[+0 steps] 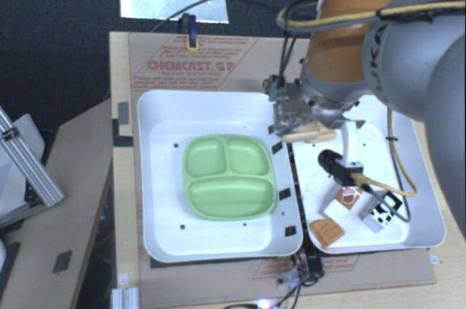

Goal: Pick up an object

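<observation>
Closest to the camera, by the front wall of the right bin (424, 207), lies a tan waffle-patterned square (327, 231). Just behind it a white block (336, 212) and a small red-and-white box (350, 196) sit pressed together. A black-and-white checked cube (381, 213) stands just to their right. The left bin (162, 119) holds a green divided plate (230, 176), lying flat near its middle.

The end effector (301, 127) hangs over the back part of the wall where the two bins meet, apart from every one of these things. Whether it is open or closed cannot be told from here, and nothing shows in its grip. No pick has begun, and any of the five things could serve.

The likely trouble is crowding. The small pieces touch or nearly touch, so a descent onto one may shove its neighbour or pinch two at once. The waffle square lies low and close to the bin wall, which leaves little room to close around it. The plate looks too broad and shallow for a two-finger grasp unless taken by its rim. Coming straight down from the present spot risks striking the shared bin wall.

Red print reading "CHEMCAST GP" runs across the brown sheet (195, 67) under the bins on the table (86, 176). The lettering on the grey arm is cut off.
</observation>
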Controlling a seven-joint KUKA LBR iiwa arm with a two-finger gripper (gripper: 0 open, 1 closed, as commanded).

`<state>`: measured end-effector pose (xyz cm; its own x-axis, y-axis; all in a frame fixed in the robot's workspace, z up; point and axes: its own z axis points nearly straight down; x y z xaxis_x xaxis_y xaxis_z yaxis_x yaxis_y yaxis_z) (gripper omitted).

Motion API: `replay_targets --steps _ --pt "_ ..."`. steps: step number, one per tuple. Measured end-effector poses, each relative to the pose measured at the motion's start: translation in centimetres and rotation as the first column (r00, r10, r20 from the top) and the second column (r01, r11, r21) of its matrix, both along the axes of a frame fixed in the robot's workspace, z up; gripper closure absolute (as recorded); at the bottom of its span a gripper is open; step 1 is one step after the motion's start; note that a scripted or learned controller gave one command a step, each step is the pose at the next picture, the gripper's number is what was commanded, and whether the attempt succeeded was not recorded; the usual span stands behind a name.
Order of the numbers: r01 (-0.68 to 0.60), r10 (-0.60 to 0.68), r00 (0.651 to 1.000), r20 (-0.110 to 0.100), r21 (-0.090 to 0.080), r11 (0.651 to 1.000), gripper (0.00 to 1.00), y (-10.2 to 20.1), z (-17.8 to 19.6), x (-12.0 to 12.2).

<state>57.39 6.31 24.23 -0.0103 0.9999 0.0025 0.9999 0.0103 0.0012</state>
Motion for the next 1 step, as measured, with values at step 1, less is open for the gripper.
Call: replay_targets --steps 1 --pt "0.001 -0.001 1.000 -0.002 -0.001 1.000 1.00 4.50 -0.22 -1.94"
